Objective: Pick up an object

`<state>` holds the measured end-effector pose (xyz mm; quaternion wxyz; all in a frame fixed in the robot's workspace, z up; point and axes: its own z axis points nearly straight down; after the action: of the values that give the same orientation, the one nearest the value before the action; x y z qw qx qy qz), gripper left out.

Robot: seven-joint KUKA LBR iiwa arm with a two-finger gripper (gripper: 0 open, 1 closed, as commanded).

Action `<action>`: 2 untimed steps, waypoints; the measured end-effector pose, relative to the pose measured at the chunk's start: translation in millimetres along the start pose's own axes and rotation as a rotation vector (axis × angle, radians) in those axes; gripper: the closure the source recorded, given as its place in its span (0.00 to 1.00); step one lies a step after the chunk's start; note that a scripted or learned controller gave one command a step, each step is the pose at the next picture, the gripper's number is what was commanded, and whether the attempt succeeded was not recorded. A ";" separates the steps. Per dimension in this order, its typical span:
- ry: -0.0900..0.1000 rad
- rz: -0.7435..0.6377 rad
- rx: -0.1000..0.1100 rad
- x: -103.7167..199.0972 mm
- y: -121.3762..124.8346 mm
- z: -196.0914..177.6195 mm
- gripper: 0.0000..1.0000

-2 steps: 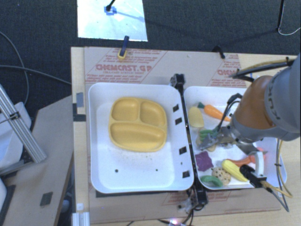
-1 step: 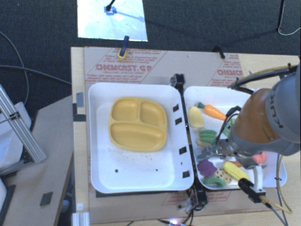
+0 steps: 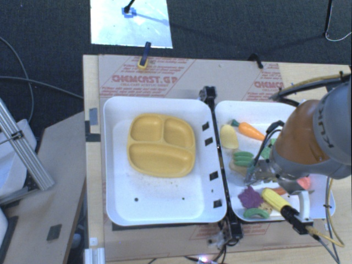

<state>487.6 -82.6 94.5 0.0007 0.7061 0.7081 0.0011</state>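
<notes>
Jaws: low in the right bin [image 3: 258, 106], between the green ridged piece [image 3: 242, 158] and the purple lump [image 3: 251, 196]. My own wrist covers them, so I cannot tell whether they are spread or pressed together, and I see nothing caught in them.
Arm: my arm [image 3: 308, 139] reaches in from the right, and its orange band lies over the right half of that bin.
Toy count: seven that I can make out, one of each. They are the green ridged piece, the purple lump, a yellow long piece [image 3: 274, 198], a green curved piece [image 3: 256, 214], a carrot [image 3: 250, 130], a pale yellow piece [image 3: 229, 137] and a reddish piece [image 3: 303, 183] half under my wrist.
Where they lie: all in the right bin. The carrot and the pale yellow piece are toward the far side, close together. The purple lump, curved piece and yellow long piece crowd the near wall.
Bins: two, white and shallow, side by side, with four small black tabs [image 3: 209, 142] along the shared wall.
Plate: one yellow plate [image 3: 162, 146] with three compartments, in the left bin [image 3: 165, 202], set toward its far side.
Open room: the right bin shows bare white mainly at its far right corner, and toys sit close to its left and near walls. The left bin has a broad bare strip along the near side and narrower margins round the plate.
Looks: the carrot is orange with a green top and lies aslant. The purple lump is knobbly. The yellow long piece is smooth and angled toward the near right.
Counter: the counter [image 3: 231, 73] shows a pale board with red lettering beyond the bins, and one blue and yellow clamp [image 3: 144, 56] at its far edge.
</notes>
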 end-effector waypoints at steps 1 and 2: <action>0.002 -0.010 -0.016 60.0 23.4 -145.2 1.00; 0.000 -0.005 0.003 93.5 42.1 -87.0 1.00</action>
<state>529.2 10.9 181.7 -0.0006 0.7045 0.7097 0.0001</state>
